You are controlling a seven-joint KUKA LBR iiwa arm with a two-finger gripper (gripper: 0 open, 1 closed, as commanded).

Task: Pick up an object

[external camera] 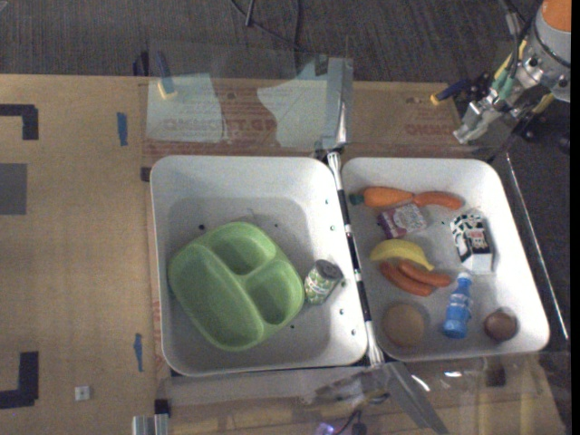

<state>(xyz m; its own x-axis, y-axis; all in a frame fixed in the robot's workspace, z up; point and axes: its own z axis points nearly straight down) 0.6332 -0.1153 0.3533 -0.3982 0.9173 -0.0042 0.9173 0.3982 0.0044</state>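
The gripper hangs above the right bin's far rim, parked high, likely so the camera sees everything; whether its claw is spread I cannot tell. Inside that bin lie a carrot, banana and blue bottle, all untouched.

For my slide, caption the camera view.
Gripper hovers beyond the right bin of toy food; green divided plate and can in left bin.

Right bin holding carrot, banana, blue bottle, milk carton, left bin holding green tray, can
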